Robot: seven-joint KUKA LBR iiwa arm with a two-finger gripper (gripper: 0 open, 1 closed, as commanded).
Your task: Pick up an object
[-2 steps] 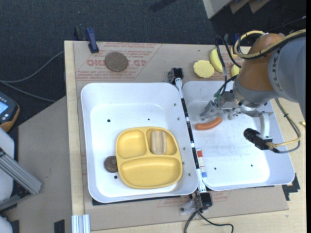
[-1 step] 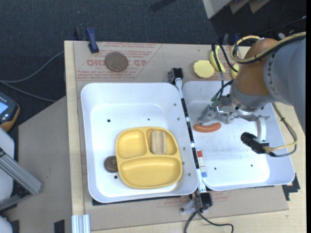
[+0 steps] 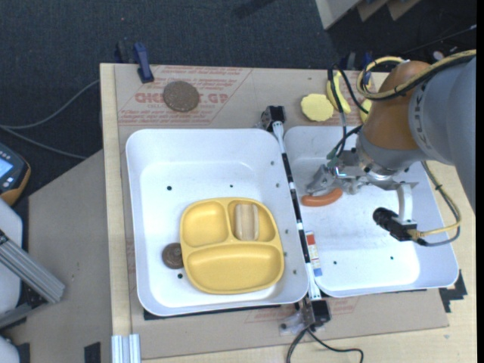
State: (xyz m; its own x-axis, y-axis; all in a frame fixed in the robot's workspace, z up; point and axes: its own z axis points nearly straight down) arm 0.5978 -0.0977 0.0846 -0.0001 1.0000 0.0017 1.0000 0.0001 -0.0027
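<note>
The arm (image 3: pixel 423 104) reaches in from 3 o'clock and is bent down over the right bin (image 3: pixel 423 271), with the gripper (image 3: pixel 327 181) low at that bin's 10 o'clock corner, close against the divider between the two bins. Directly under and just at 6 o'clock of the gripper lies an orange disc (image 3: pixel 322 198), flat on the bin floor and partly covered by the metal of the gripper. Whether the fingers are spread, closed, or around the disc, I cannot tell; the wrist hides them. The step in hand looks like the grasp itself: the gripper is down at the disc, not travelling toward it. If the fingers do straddle the disc, the next move calls for closing firmly and lifting straight up, clear of the divider; the disc is thin and lies flat, so a slip is likely. The left bin (image 3: pixel 151 157) holds a yellow tray (image 3: pixel 227 267) near its 6 o'clock side, with a tan roll (image 3: pixel 245 221) in the tray's 1 o'clock compartment and a brown disc (image 3: pixel 172 255) touching the tray at its 9 o'clock edge. These lie well apart from the gripper.
</note>
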